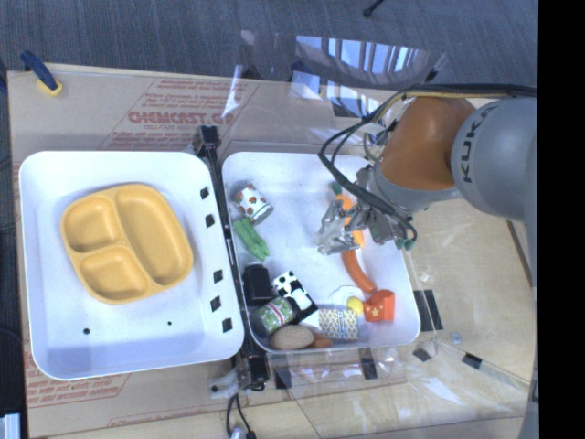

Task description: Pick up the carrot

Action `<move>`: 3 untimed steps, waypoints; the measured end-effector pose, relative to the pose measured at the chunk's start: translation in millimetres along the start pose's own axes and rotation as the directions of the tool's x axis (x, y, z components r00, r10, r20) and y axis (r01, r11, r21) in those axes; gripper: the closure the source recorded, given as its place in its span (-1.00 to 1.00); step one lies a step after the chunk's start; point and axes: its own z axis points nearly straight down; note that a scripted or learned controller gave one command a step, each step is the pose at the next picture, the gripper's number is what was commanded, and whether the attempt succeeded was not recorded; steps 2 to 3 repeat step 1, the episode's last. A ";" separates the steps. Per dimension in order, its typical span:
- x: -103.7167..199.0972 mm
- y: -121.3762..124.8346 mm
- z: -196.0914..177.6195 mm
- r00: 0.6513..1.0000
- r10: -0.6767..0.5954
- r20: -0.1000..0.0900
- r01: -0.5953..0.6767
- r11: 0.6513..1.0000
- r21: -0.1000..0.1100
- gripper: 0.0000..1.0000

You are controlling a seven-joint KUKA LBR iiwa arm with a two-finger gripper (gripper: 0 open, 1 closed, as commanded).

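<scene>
The carrot (359, 271), a curved orange piece, lies in the right bin (302, 176) close to its right wall. Its lower end points toward the bin's front right corner. My gripper (340, 230) hangs low over the carrot's upper end and covers that end. More orange shows around the gripper, and I cannot tell whether it belongs to the carrot. The grey arm with its orange band (420, 144) reaches in from the right, above the bin's back right corner.
A small can (252, 204) and a green pod (251, 239) lie at the right bin's left side. Several toys crowd its front: a black-and-white cow (292, 288), a green can (274, 315), a red box (379, 306). A yellow divided plate (126, 241) sits in the left bin.
</scene>
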 end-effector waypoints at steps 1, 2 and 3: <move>-21.5 67.5 -77.1 0.998 0.066 0.003 -0.066 0.998 -0.001 1.00; -21.5 67.5 -77.1 0.998 0.066 0.003 -0.066 0.998 -0.001 1.00; -21.5 67.5 -77.1 0.998 0.066 0.003 -0.066 0.998 -0.001 1.00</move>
